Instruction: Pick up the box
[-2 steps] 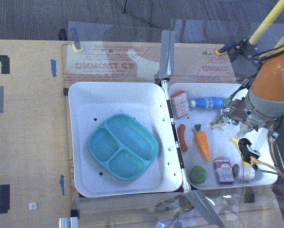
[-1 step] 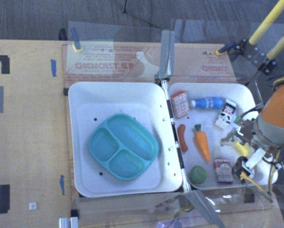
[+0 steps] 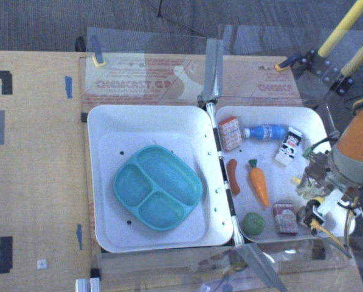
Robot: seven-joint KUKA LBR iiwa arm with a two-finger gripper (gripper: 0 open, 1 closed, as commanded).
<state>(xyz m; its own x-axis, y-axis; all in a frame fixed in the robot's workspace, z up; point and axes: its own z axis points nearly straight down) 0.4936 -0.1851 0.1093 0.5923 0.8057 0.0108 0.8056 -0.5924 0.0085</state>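
An orange-red box point(image 3: 230, 132) stands at the far left of the right bin point(image 3: 315, 119). A second, pinkish box point(image 3: 284, 218) lies near that bin's front edge. My gripper point(image 3: 310, 201) hangs over the bin's right side, just right of the pinkish box and slightly above it. Nothing shows in its grasp. The orange band of the arm point(image 3: 357, 142) sits above it at the right edge.
The right bin also holds a blue bottle point(image 3: 265, 132), a white carton point(image 3: 288, 146), a red sausage point(image 3: 232, 176), a carrot point(image 3: 259, 185) and a green ball point(image 3: 252, 223). A teal divided plate point(image 3: 158, 187) lies in the left bin point(image 3: 108, 123).
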